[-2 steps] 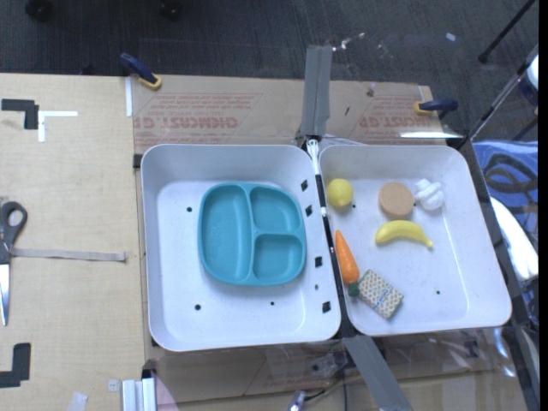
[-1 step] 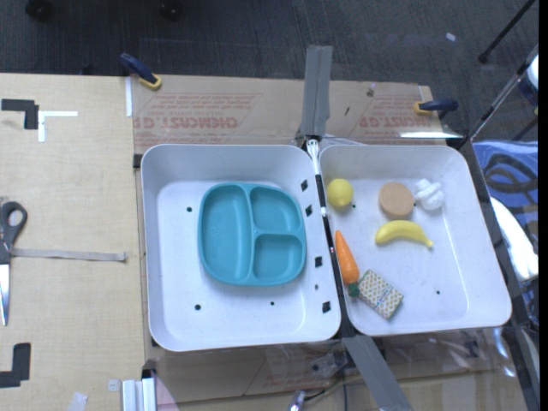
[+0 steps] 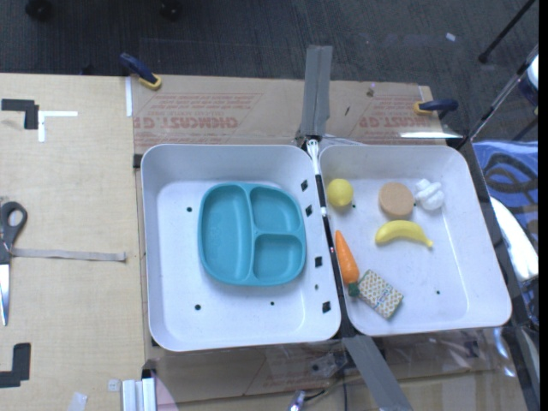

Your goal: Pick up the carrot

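Observation:
The carrot [image 3: 346,259] is small and orange with a green stem end. It lies along the left wall of the right bin [image 3: 467,306], pointing up and down the view. Its lower end nearly touches a speckled cracker-like block [image 3: 379,294].
The right bin also holds a yellow lemon [image 3: 340,193], a round tan biscuit [image 3: 396,199], a white garlic-like piece [image 3: 429,195] and a banana [image 3: 403,234]. A teal divided plate [image 3: 253,233] sits in the left bin [image 3: 171,306]. Scissors [image 3: 8,229] lie on the bench at far left.

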